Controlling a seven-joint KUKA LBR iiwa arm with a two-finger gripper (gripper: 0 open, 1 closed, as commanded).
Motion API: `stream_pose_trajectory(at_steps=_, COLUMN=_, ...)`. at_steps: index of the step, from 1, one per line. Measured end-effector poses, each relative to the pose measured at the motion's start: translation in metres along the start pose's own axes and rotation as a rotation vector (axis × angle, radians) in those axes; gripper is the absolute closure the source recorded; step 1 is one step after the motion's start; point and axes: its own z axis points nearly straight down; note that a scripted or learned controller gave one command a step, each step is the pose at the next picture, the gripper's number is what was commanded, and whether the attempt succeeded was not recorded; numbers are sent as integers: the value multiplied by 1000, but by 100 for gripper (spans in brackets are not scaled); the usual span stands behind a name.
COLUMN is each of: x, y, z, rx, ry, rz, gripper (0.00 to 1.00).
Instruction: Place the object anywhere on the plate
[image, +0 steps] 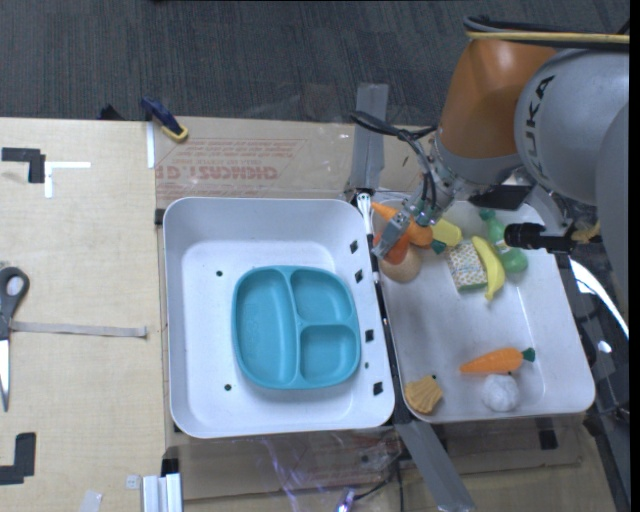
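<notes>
Bench (80, 290): pale wood, carried two white bins side by side.
Left bin (190, 300): sat on the bench.
Right bin (550, 330): touched the left one.
Scissors (8, 320): lay at the bench's left edge.
Cardboard sheet (250, 160): lay behind the bins.

a pair of scissors (8, 330) lies at the left edge of the bench (80, 270), with a strip of grey tape (85, 330) running right from it toward the bins. black brackets (25, 163) sit at the far left and another bracket (20, 455) at the near left. a small blue and yellow clip (163, 117) rests at the far edge. a clear sheet with red lettering (245, 160) lies just beyond the left bin (190, 400). a grey strap (368, 135) stands between the bins at the far side.
</notes>
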Motion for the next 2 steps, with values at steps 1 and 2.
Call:
stream_pose_trajectory(at_steps=1, x=80, y=16, z=-3, rx=-1, ry=2, rz=-113, gripper=100)
stream_pose_trajectory(at_steps=2, x=79, y=15, z=-4, rx=-1, ry=1, rz=-112, gripper=0)
